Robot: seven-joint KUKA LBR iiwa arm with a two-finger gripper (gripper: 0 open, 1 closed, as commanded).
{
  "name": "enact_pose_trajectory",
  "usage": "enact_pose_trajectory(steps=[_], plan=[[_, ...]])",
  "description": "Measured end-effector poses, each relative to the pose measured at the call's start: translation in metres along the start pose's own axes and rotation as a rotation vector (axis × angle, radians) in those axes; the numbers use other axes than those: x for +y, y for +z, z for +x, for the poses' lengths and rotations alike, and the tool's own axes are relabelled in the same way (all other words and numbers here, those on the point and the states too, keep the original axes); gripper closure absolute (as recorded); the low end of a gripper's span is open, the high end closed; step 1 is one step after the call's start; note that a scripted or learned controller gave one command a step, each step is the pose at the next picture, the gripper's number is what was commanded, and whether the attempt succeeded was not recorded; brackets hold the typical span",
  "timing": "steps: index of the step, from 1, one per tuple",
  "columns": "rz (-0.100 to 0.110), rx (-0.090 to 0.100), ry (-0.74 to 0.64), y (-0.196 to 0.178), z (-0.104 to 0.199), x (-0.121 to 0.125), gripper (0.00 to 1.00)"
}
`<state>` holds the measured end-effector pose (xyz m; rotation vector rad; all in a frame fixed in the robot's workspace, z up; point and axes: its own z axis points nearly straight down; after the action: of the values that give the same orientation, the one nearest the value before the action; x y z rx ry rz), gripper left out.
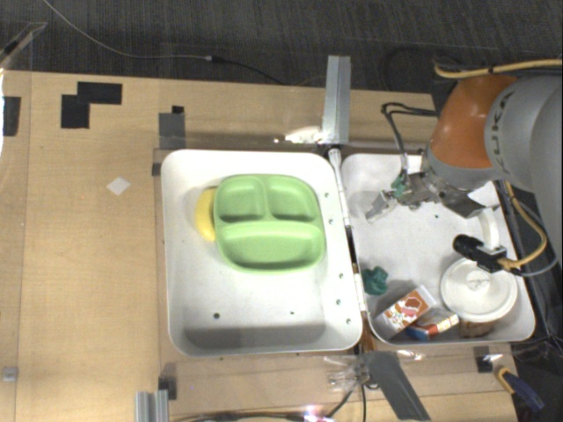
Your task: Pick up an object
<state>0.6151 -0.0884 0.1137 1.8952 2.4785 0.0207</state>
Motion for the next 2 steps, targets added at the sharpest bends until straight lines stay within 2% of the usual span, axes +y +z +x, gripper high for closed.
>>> enact_pose_trajectory(steps=[2], plan=[[0.0,0.0,0.0,0.0,0.0,0.0,0.0]])
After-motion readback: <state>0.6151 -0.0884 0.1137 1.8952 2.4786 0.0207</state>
